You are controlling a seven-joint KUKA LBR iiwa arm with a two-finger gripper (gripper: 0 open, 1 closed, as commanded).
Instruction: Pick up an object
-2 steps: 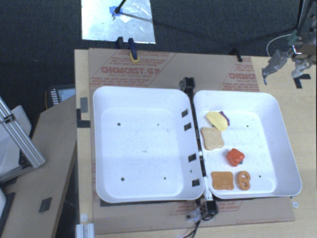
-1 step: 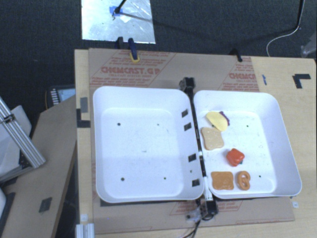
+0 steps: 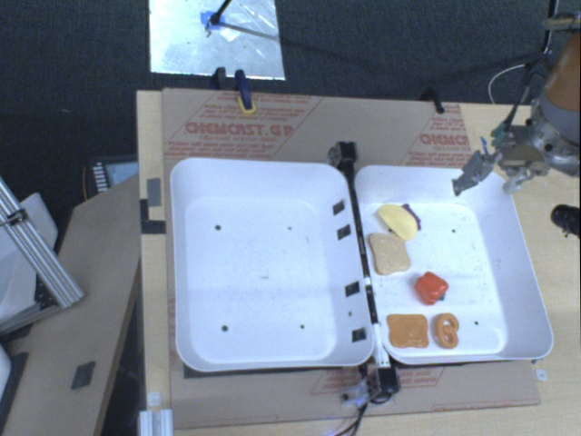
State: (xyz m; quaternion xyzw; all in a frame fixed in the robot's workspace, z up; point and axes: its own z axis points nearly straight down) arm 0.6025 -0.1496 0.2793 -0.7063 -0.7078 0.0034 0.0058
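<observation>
My gripper (image 3: 495, 173) hangs at the upper right, over the far right corner of the right bin (image 3: 508, 243), with its two fingers spread apart and nothing between them. Down in that bin lie a yellow banana-like piece (image 3: 398, 221), a tan bread slice (image 3: 390, 253), a red pepper-like piece (image 3: 431, 287), an orange square slab (image 3: 408, 331) and an orange pretzel-shaped ring (image 3: 447, 330). All of them lie to the left of and nearer than the gripper.
The left bin (image 3: 263, 262) lies beside the right one, joined along a black-clipped divider (image 3: 359, 252). A silver sheet (image 3: 216, 25) lies at the far back. Cables (image 3: 517, 75) trail by the arm at the upper right.
</observation>
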